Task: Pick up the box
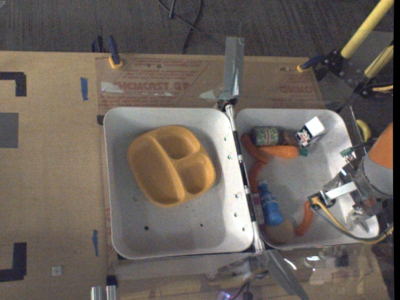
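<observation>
1. Two bins sit side by side on the worktop (56,167).
2. A divided plate (172,165) lies in the left bin (125,230).
3. The right bin (334,161) holds a box (310,132) at its far side, a bottle (270,205) near the dividing wall.

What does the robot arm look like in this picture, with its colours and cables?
The arm is grey metal, with an orange band above the wrist. A yellow cable loops below the wrist, near the gripper, whose parts look silvery grey and angular.
</observation>
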`<state>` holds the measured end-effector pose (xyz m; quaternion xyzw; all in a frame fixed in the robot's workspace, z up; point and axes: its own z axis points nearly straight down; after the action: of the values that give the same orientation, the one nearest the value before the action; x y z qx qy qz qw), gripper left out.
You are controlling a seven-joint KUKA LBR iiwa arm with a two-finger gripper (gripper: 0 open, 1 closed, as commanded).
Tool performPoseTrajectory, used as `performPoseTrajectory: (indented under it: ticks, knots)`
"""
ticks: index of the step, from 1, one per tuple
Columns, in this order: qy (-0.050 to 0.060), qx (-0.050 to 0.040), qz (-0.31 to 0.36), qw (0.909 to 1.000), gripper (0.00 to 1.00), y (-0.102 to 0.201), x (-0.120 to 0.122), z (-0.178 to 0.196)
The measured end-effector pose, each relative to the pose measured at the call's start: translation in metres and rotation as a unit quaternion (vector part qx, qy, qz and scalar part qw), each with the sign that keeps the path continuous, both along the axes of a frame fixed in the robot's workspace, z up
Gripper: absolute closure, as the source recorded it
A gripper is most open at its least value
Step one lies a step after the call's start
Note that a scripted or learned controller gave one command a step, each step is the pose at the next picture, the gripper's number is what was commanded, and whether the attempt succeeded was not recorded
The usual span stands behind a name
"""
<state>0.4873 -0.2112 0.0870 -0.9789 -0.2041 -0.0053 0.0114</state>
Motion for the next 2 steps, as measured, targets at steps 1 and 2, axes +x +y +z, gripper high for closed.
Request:
performPoseTrajectory:
  ticks: [1, 2]
  knots:
    - [0.001, -0.0133, 0.070, 0.9975, 0.00, 0.0459, 0.0313, -0.0021]
    - [0.003, -0.0119, 0.071, 0.9974, 1.00, 0.0462, 0.0318, 0.0046]
